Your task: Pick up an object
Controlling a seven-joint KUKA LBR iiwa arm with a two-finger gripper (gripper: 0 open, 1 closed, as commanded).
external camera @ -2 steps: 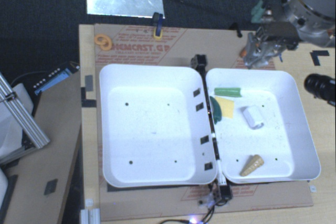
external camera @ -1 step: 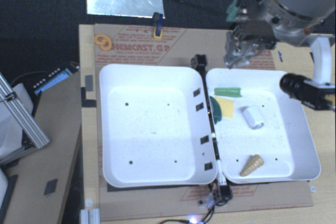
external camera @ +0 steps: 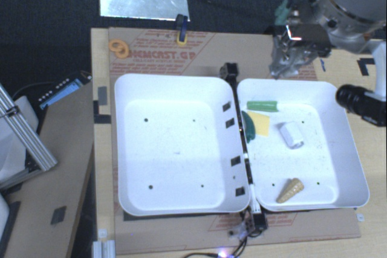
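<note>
With nothing gripped and its opening hard to tell, the claw is hovering beyond the right bin, needing to descend onto the white cylinder.

A light wooden bench is seen carrying a brown printed cardboard sheet. Two shallow white plastic bins are set on the sheet: the left bin and the right bin, touching along its middle. A small orange ring lies at the sheet's far left corner. A yellow-and-blue clamp sits on its far edge.
</note>
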